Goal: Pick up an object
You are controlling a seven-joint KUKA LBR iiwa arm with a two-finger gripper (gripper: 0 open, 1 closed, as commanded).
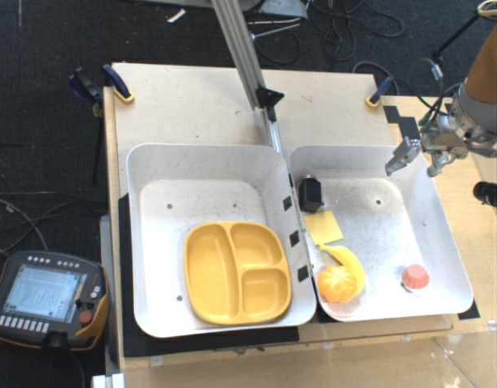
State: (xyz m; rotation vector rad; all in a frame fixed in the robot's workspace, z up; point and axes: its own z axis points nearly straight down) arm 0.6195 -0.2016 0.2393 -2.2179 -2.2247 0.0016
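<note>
Camera view: the pincer hangs over the right bin's far right rim, fingers spread wide, gripping nothing. Inside that bin, a banana curves from the middle toward the near edge, touching an orange. A yellow sponge and black block lie beyond it, a small pink-red object apart. The left bin holds a yellow divided plate.

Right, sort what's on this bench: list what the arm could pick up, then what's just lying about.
For the job:
gripper, open, above the right bin's far corner
orange
banana
yellow slice
black block
small red object
yellow divided plate in the left bin

Lying about:
teach pendant
clamps
</note>
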